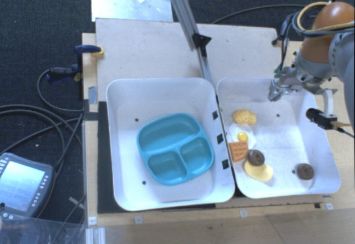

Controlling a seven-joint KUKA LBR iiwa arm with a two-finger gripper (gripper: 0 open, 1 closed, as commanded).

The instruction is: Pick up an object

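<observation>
1. The things I could pick up lie in the right bin (pixel 319 143), grouped near its left wall. A yellow pastry-like piece (pixel 244 117) sits furthest back. Just in front of it is a toy fried egg (pixel 242 136).
2. Touching the egg's front edge is an orange waffle-like square (pixel 238 151). Beside that, a dark brown round piece (pixel 255 157) rests against a pale yellow disc (pixel 259 171).
3. A second brown round piece (pixel 304 171) lies apart from the group, near the bin's front right corner.
4. The hand (pixel 275 93) hangs over the back of the right bin, well apart from every object. I see nothing between its fingers. It is too small and dark for me to tell how far open it is.
5. The grey arm (pixel 327 43) reaches in from the right, with its orange band above the wrist.
6. The left bin (pixel 119 143) holds a blue divided plate (pixel 175 148), its three compartments bare.
7. Both bins sit on the bench (pixel 144 49).
8. My judgement of progress: nothing is lifted yet. Choosing a target, descending, gripping and raising all remain.
</observation>
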